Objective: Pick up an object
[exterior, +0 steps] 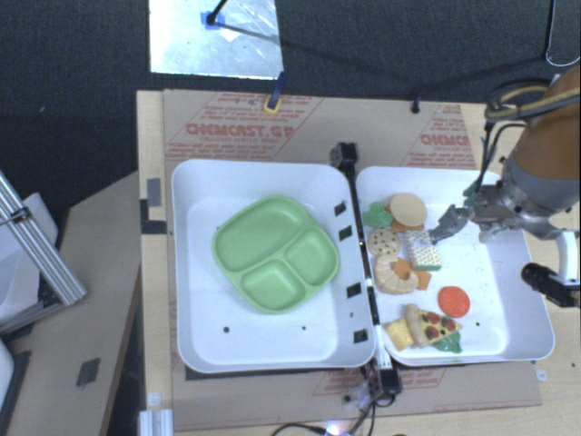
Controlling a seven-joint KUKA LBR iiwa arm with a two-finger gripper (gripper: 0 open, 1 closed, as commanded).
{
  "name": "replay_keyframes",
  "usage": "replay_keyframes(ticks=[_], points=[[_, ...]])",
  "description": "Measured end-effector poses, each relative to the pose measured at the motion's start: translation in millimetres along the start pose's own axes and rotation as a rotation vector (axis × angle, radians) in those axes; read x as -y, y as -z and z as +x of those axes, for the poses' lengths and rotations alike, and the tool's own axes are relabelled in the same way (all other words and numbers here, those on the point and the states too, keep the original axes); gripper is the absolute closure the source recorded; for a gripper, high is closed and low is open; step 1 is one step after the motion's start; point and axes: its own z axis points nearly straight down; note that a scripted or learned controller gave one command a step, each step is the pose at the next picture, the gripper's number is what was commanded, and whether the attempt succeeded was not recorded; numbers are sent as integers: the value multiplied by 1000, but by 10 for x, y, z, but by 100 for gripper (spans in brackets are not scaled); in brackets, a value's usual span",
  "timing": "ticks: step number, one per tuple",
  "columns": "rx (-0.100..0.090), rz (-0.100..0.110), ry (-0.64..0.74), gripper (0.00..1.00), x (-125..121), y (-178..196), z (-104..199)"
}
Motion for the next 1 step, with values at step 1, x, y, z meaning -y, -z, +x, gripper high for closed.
replay_keyframes(ticks=[1], points=[[2,-12,3,0,-26,64,1]])
